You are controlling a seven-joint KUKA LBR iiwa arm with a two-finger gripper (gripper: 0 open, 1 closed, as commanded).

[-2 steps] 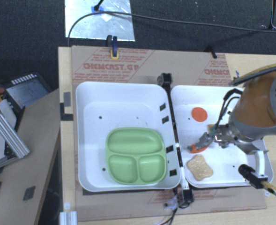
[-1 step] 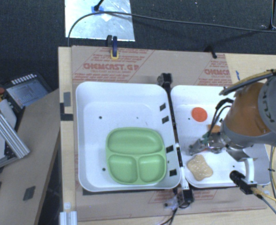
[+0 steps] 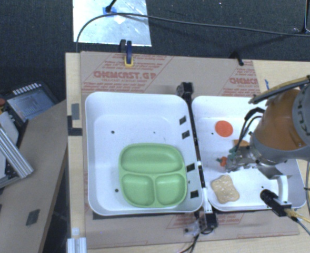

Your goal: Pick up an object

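In the right bin [image 3: 207, 109] lie an orange round disc [image 3: 223, 128] toward the back and a tan, cracker-like flat piece [image 3: 225, 188] near the front edge. My gripper [image 3: 232, 161] is down in this bin, between the two, just above and right of the tan piece. A small red thing [image 3: 223, 162] shows right at the gripper's left side; I cannot tell whether it is held. The arm's grey and orange body hides the bin's right half.
The left bin [image 3: 99, 141] holds a green three-compartment tray [image 3: 151, 174] at its front. A black divider strip [image 3: 192, 141] runs between the bins. Cardboard [image 3: 144, 73] lies under both bins, with a cable across the back.
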